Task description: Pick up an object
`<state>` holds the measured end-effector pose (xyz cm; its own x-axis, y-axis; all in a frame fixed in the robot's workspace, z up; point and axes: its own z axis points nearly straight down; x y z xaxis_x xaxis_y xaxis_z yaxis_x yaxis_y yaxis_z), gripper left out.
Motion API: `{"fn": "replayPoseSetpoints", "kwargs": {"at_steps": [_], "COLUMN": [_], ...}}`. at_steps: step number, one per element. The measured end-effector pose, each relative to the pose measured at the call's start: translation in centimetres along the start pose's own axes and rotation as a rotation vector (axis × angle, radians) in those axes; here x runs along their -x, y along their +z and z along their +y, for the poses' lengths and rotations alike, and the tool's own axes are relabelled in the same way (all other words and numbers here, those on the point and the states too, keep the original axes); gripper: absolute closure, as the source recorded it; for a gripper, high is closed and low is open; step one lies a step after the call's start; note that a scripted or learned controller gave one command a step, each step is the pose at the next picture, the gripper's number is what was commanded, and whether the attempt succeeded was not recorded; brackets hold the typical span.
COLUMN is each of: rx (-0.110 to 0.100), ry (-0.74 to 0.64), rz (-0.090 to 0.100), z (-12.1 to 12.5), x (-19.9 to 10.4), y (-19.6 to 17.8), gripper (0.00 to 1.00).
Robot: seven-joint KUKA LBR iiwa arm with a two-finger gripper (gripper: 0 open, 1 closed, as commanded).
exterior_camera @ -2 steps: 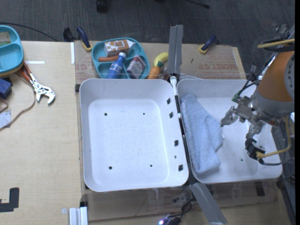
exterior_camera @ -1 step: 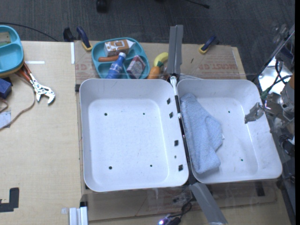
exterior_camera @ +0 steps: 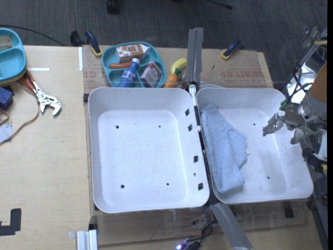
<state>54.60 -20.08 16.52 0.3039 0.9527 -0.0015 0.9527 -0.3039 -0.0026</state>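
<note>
Dark carpet borders the far side of a wooden bench (exterior_camera: 47,155) that carries two shallow white bins side by side. The left bin (exterior_camera: 104,113) is bare inside apart from a few small dark marks on its floor. The right bin (exterior_camera: 270,155) contains one folded grey-blue towel (exterior_camera: 222,149), which lies along the bin's left wall, running from the far end to near the front edge.

The gripper (exterior_camera: 271,127) enters from the right and hangs over the right-hand part of the right bin, well apart from the towel. Whether its fingers are apart or together cannot be told at this resolution; nothing is visible between them.

Behind the bins sits a teal tray (exterior_camera: 111,61) holding a blue bottle (exterior_camera: 127,73) and small packets. A yellow banana (exterior_camera: 178,65) lies just beside the tray. A metal wrench (exterior_camera: 47,101) rests on the bench at the left, near a second teal container (exterior_camera: 13,56).
</note>
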Motion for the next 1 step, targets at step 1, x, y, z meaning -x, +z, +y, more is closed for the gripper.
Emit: {"fn": "replayPoseSetpoints", "kwargs": {"at_steps": [1], "rx": [-0.001], "ry": [-0.138], "rz": [0.002], "z": [-8.71], "x": [-4.52], "y": [7.46], "gripper": [0.00]}}
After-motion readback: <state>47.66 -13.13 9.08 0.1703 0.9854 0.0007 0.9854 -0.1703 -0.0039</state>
